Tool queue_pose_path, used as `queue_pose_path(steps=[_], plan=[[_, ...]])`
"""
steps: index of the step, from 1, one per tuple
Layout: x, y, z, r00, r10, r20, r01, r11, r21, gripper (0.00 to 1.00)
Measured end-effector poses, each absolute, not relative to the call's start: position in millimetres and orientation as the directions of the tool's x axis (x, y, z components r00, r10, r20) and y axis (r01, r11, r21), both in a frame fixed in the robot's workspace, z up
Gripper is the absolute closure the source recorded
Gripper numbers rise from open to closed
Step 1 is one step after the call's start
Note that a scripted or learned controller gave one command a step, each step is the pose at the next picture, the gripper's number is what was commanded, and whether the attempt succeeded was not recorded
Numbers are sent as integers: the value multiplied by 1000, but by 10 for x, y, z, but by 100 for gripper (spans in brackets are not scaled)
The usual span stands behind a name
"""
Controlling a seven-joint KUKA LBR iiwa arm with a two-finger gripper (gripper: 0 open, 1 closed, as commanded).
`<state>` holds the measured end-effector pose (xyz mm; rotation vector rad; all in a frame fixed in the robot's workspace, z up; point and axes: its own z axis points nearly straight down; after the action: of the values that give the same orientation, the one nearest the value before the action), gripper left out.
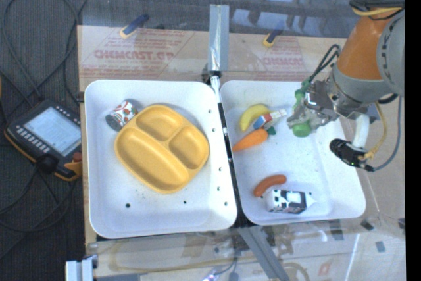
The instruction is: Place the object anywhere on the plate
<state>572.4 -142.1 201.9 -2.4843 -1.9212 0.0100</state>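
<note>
A yellow plate [161,148] with three compartments lies in the left bin [99,207] with nothing on it. My gripper [302,116] hangs over the upper right part of the right bin [342,204], pointing down. A small round green object [301,130] sits right under its tip, touching or nearly touching it; whether it is gripped is hidden by the wrist. A yellow banana [252,115], an orange carrot [250,139] and a small red, white and blue piece [268,120] lie just left of the gripper.
A red sausage [270,184] and a black-and-white toy [288,201] lie near the right bin's front. A small patterned can [120,115] rests beside the plate's upper left edge. The ridge between the bins [227,154] separates gripper and plate.
</note>
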Motion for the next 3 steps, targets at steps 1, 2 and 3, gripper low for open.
queue_pose_path(steps=[1, 2, 3], plan=[[5702, -608, 1859, 247, 969, -2, 969, -247, -7, 100], [5904, 156, 1970, 64, 998, -2, 998, -64, -6, 100], [5397, 725, 1808, -2, 1000, -1, 1000, 2, -8, 100]])
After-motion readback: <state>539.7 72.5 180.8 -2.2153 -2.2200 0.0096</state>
